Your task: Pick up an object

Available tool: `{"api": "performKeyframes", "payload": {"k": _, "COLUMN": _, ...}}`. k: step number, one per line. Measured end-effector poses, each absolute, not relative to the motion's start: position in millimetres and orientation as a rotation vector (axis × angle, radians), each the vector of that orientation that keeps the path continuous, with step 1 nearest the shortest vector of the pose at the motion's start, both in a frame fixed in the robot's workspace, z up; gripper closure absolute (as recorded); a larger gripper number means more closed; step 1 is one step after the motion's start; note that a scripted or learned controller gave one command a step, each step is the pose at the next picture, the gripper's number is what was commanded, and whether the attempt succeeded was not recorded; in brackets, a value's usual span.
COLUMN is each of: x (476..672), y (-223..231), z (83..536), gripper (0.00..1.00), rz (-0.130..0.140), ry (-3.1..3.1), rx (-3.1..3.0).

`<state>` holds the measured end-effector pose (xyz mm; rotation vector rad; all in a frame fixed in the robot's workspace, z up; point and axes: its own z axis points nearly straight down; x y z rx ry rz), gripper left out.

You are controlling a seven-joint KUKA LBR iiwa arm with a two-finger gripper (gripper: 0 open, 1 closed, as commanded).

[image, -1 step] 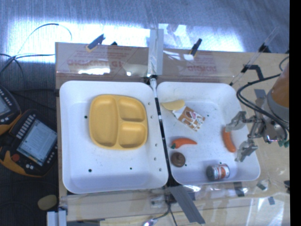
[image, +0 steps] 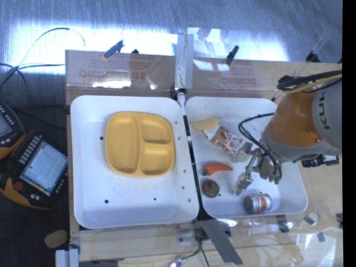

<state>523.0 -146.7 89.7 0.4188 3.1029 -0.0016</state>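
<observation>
The right bin (image: 289, 199) holds several small objects. A pale yellow wedge (image: 204, 123) lies near its far left corner, with a printed snack packet (image: 226, 140) just right of it. An orange carrot (image: 217, 168) lies at the left, and a brown round piece (image: 210, 188) sits in front of it. A small can (image: 257, 203) lies on its side near the front wall. My gripper (image: 243, 181) hangs low over the bin floor between the carrot and the can, just above the can's left end. It touches none of them that I can see.
The left bin (image: 89, 204) holds a yellow divided plate (image: 139, 143). The arm's orange band (image: 295, 124) and black cables (image: 250, 132) overhang the right bin's far right part. A divider rail (image: 189, 149) separates the bins.
</observation>
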Motion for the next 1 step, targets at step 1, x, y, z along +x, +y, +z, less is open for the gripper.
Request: {"api": "performKeyframes", "payload": {"k": 1, "x": 525.0, "y": -147.0, "z": 100.4, "gripper": 1.0, "rz": -0.008, "ry": 3.098, "rx": 0.416}}
